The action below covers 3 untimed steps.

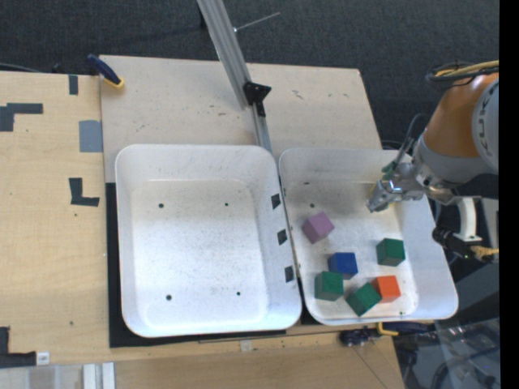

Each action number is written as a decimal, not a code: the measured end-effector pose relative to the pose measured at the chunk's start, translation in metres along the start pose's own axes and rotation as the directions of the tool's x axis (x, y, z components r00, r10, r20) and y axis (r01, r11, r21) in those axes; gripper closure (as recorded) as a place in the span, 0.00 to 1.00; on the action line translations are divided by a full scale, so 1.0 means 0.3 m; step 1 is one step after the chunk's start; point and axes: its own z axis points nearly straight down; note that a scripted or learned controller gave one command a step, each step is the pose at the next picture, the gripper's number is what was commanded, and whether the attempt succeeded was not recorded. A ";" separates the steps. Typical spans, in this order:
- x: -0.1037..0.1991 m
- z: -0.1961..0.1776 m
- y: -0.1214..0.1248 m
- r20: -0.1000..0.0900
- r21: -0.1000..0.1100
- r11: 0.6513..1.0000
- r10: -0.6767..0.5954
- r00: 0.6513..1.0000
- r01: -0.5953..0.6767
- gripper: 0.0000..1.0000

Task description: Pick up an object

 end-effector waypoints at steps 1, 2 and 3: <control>-0.009 -0.150 0.024 0.000 -0.001 1.000 -0.001 1.000 0.001 1.00; -0.009 -0.308 0.028 0.001 -0.001 1.000 -0.002 1.000 0.002 1.00; 0.156 -0.273 0.018 -0.002 0.005 1.000 -0.005 1.000 0.005 1.00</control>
